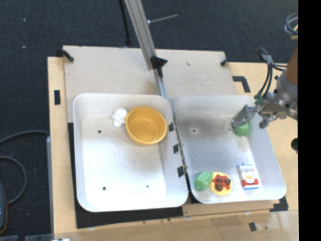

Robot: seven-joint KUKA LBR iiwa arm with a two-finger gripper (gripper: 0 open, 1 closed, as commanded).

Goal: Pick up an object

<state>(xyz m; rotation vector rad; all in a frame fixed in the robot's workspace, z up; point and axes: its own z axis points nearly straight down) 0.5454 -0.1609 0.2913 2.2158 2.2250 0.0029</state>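
A small round green object (243, 129) lies in the right shallow white bin (220, 149), toward that bin's 2 o'clock edge. The grey two-finger gripper (244, 118) sits right over it, touching or nearly touching its top; whether the tool is spread or pinching the green object cannot be told from this slanted view. The arm's wrist (278, 104) extends from it toward 3 o'clock.

Along the same bin's 6 o'clock edge lie a green leafy lump (202, 181), just beside it a yellow plate-like toy with red pieces (221, 183), and near that a small white and orange carton (248, 176).

In the left shallow white bin (100, 185), a round yellow bowl (146, 125) stands upright near the 1 o'clock corner, a small white crumpled object (119, 117) touching its 9 o'clock side.
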